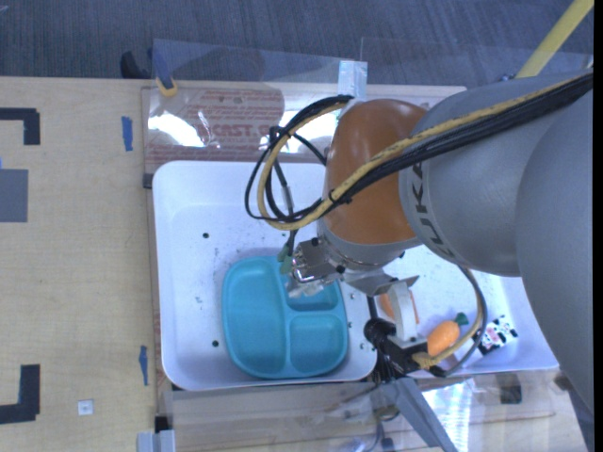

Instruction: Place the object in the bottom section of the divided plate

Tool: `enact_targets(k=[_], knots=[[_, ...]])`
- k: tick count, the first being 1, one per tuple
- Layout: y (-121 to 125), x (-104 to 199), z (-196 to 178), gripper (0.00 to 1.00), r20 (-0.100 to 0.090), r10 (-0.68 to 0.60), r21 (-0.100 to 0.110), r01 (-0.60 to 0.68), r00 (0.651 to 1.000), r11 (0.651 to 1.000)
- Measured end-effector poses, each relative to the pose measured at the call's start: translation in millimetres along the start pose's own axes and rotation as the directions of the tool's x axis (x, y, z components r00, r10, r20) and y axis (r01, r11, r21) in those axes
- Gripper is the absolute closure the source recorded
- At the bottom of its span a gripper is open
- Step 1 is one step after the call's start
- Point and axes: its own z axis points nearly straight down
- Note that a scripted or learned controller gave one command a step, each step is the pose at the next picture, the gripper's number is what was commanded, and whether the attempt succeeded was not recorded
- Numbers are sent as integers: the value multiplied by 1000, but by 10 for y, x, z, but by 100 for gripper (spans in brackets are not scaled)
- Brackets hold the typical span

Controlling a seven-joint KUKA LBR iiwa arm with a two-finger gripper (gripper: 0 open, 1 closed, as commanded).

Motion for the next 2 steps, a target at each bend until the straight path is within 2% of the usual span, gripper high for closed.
enact_targets(k=[1,2], knots=[[463,160,925,100,1,-90,0,90,996,996],[314,17,994,100,-30,-7,-68,5,1000,998]])
